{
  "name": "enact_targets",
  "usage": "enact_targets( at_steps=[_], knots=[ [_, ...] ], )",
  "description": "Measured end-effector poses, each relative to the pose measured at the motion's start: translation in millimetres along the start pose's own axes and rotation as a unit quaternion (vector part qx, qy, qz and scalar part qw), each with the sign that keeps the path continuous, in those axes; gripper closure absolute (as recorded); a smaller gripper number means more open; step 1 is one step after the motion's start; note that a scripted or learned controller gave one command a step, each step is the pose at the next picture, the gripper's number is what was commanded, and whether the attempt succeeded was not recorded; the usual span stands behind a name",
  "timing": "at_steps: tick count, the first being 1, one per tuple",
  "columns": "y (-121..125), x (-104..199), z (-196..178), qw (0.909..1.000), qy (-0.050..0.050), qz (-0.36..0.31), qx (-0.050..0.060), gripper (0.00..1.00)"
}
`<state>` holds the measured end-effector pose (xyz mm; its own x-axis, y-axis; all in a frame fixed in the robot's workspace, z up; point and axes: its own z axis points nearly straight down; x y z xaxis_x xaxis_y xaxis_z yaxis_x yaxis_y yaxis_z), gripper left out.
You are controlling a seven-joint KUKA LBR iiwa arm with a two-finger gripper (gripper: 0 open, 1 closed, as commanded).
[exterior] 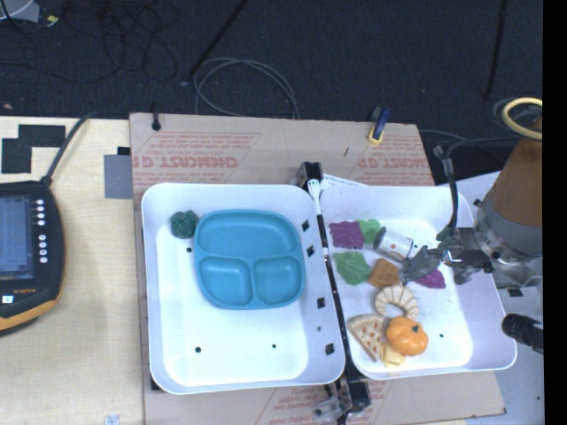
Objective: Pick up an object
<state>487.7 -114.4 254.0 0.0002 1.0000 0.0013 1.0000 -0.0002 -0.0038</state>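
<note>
Two shallow white bins sit side by side on the worktop (pixel 71 149), resting on a sheet of printed cardboard (pixel 266 149). The left bin (pixel 168 343) holds a blue divided tray (pixel 250 258) with three compartments, and a small dark green lump (pixel 183 224) lies just beside the tray's upper left corner. The right bin (pixel 478 348) carries a cluster of toy food: a purple piece (pixel 345 234) near the top, a green leafy piece (pixel 352 267) below it, a small green item (pixel 371 230) beside the purple one, a white cylinder with a dark end (pixel 394 243), a brown block (pixel 384 274), a ring-shaped pastry (pixel 395 300), a tan wedge (pixel 368 334) and an orange fruit with a green stem (pixel 407 336) at the front. The arm (pixel 518 202) comes in from the right, low over the right bin, and the tool (pixel 423 262) sits right among the food, between the white cylinder and the brown block, with a dark purple piece (pixel 431 279) just beneath it. The dark metal parts blur together there, so I cannot tell how the tool stands or whether it has hold of anything. A pendant with a screen (pixel 22 246) lies on the worktop at far left, and cables (pixel 248 82) trail across the dark floor behind.
</note>
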Motion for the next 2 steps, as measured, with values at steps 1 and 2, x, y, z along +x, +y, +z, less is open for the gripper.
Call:
enact_targets(
  at_steps=[1,2],
  knots=[
    [23.7,1.0,163.7,1.0000,-0.002,0.000,-0.001,0.00],
    [77.5,13.7,161.4,1.0000,-0.003,-0.001,-0.006,0.00]
  ],
)
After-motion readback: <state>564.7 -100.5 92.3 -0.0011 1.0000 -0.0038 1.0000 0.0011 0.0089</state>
